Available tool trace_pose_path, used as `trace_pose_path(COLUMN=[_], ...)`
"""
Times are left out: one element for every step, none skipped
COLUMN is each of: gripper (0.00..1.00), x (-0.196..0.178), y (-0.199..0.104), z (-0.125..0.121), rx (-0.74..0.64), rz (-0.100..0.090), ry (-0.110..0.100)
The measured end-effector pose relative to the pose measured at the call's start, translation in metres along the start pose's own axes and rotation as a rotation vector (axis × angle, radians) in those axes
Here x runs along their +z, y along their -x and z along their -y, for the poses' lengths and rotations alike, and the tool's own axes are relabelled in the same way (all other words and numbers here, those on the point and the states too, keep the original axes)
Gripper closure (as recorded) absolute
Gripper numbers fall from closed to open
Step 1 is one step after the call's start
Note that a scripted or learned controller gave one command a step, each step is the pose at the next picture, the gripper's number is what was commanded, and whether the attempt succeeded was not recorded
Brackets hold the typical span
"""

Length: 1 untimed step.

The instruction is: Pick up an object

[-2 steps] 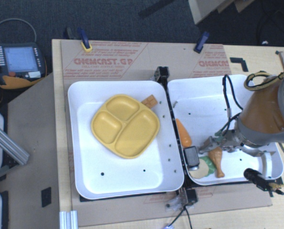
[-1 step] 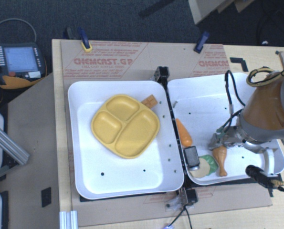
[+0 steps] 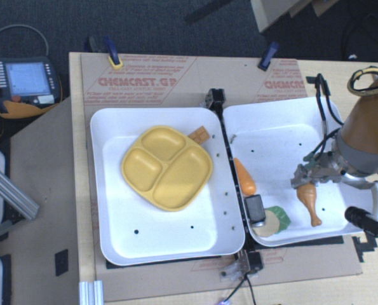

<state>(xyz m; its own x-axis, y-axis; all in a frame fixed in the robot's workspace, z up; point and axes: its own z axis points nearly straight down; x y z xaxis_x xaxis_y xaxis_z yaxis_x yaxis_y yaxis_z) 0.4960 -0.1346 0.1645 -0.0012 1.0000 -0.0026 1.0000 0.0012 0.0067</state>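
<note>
Now hand (image 3: 308, 178) above drumstick (image 3: 309, 202) near right bin (image 3: 271, 122) edge; grip unclear.

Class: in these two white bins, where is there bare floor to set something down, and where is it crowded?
Left bin: free strip in front of the yellow divided plate. Right bin: bare back half, behind the carrot. Its front is crowded: black block, green piece, drumstick, gripper.

Two smooth, glossy white plastic bins (image 3: 106, 189); a matt yellow plastic divided plate (image 3: 167, 168); a shiny orange plastic carrot (image 3: 244, 177); brown printed cardboard (image 3: 176, 81) underneath; grey metal gripper (image 3: 312, 173).
</note>
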Motion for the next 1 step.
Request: trace_pose_path(gripper=[1.00], x=[-0.0487], y=[0.0101], z=[-0.0014], rx=[0.001], rz=[0.001], ry=[0.001])
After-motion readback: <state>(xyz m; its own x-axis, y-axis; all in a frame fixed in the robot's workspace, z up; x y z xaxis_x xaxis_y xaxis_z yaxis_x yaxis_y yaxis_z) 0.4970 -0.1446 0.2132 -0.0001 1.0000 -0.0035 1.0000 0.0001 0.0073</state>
